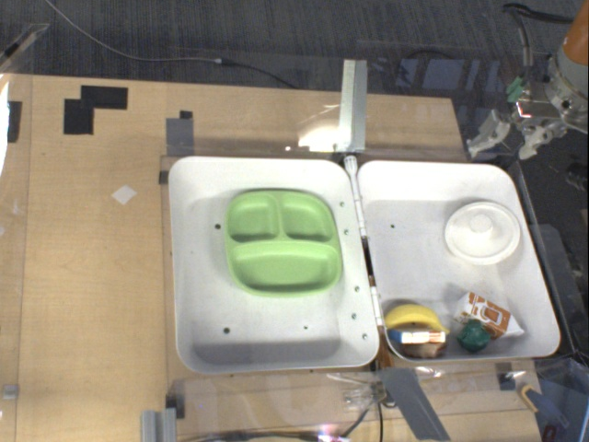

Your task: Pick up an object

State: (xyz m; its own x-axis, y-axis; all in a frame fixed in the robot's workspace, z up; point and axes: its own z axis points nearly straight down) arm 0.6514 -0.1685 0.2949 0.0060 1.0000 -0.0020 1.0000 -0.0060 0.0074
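We see the gripper (515, 136) beyond the right bin's (414, 201) far right corner, fingers spread, holding nothing. Candidates: yellow banana (413, 318), green toy (474, 337), both by the near edge. We advise descending squarely over the banana.

Matt green plastic tray (282, 242), smooth white bins (198, 247), seemingly wooden bench (83, 274).
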